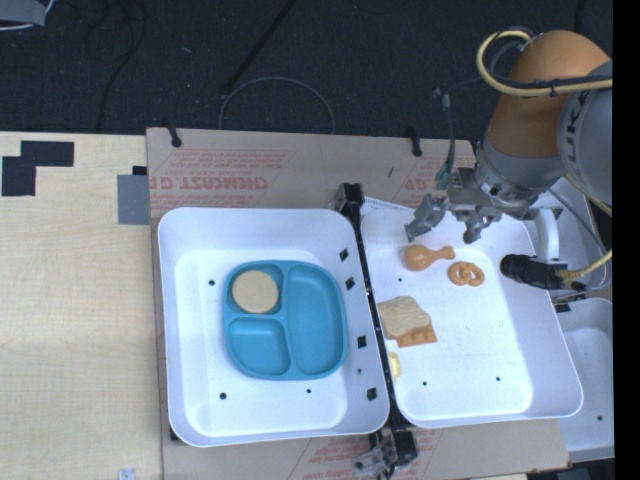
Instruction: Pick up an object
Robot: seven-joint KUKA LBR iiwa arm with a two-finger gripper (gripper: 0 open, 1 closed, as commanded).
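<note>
My gripper (445,229) hangs open over the back of the right bin (500,388), nothing between its fingers. Just below its left finger lies an orange drumstick-shaped piece (428,258). An orange pretzel (466,274) lies to the right of that, under the right finger. Nearer the bin's left wall sit a tan slice of bread (403,315) and an orange wedge (419,336) against its lower right corner. A small yellow piece (393,366) lies by the divider.
The left bin (190,368) holds a blue compartment plate (285,320) with a round tan cookie (254,291) in its upper-left compartment. A black divider (362,298) runs between the bins. Bare white floor lies at the right bin's front.
</note>
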